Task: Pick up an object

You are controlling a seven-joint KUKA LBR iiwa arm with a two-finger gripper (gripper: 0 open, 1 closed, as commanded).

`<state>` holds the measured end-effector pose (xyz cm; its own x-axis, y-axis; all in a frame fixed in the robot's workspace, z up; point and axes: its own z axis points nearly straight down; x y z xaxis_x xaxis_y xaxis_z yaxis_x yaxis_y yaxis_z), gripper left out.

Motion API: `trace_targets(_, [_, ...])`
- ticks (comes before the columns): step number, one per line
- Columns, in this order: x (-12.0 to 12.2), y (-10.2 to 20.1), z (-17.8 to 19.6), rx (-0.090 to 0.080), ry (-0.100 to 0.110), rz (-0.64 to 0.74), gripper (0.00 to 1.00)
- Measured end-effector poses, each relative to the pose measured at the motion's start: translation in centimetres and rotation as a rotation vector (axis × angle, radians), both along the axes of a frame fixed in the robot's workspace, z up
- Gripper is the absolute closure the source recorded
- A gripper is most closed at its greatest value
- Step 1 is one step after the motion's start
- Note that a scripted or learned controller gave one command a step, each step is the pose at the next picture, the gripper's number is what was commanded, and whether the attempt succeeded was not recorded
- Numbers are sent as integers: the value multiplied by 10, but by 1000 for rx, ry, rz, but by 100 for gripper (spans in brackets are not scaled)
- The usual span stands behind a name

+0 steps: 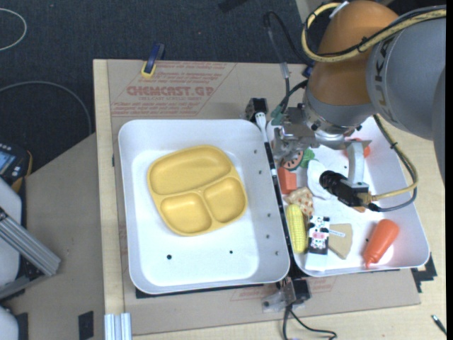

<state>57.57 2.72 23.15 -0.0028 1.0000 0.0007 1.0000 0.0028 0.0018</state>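
My gripper (289, 149) hangs low over the far left part of the right bin (403, 190), under the orange band of the arm. Right below it lie a red and green toy slice (298, 161) and an orange-red block (287, 180). Nearer the front edge lie a speckled tan piece (301, 199), a yellow corn cob (296, 227), a small black and white item (320, 236), a tan wedge (342, 239) and an orange carrot (381, 241). The arm hides much of the bin's far side.
The left bin (141, 246) holds a yellow divided plate (197, 188). A black part with cables (342, 188) hangs from the wrist over the right bin. The ridge between the two bins (277, 211) runs just left of the gripper. A blue and yellow clip (151, 61) lies on the board behind the bins.
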Motion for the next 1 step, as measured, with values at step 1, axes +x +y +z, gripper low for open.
trace_targets(1, [7,6,-8,-1,1,-2,100])
